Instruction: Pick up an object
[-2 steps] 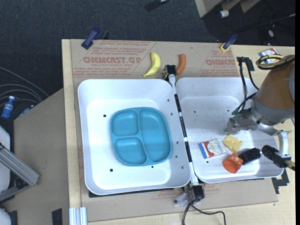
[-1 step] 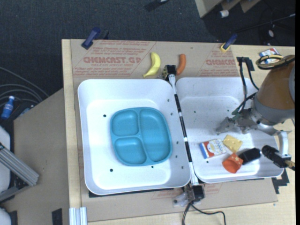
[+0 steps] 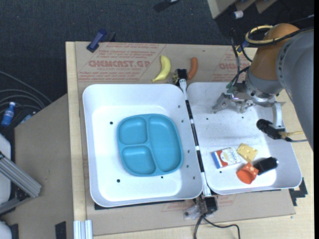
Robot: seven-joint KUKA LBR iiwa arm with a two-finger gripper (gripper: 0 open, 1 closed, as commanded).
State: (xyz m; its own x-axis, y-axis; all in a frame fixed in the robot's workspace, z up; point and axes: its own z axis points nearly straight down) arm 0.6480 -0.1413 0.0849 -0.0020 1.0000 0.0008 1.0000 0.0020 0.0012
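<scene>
Jaws [image 3: 230, 103] spread apart, clamped on nothing, above bare bin [image 3: 219, 133] floor; carton [image 3: 225, 158], cheese [image 3: 246, 152] lying nearer camera. Best centred over one before closing.

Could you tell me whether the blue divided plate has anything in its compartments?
Empty. The blue divided plate lies flat in the left bin, and all three compartments show bare blue.
</scene>
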